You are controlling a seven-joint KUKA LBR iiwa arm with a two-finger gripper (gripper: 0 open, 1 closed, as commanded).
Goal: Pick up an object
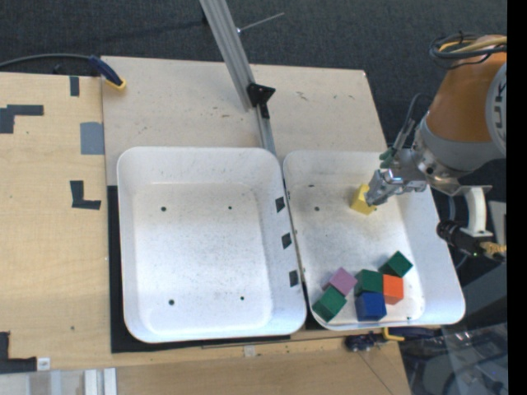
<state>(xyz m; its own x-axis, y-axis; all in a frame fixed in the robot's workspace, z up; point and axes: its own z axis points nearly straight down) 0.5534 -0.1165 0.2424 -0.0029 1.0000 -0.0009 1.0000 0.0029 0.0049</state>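
Observation:
A yellow block (362, 200) lies in the upper part of the right bin (329, 220). My gripper (380, 189) hangs right at the block's upper right side, touching or nearly touching it. Whether the block sits between the fingers is hidden by the gripper body. At the bin's near end lies a cluster of blocks: a pink one (342, 282), three green ones (329, 303) (370, 281) (398, 263), a blue one (370, 304) and an orange one (393, 289).
The left bin (198, 245) stands beside the right one, with a divider edge between them. A grey metal pole (235, 48) slants across the bench from the top. The arm's orange band (469, 97) looms over the right bin's far right side.

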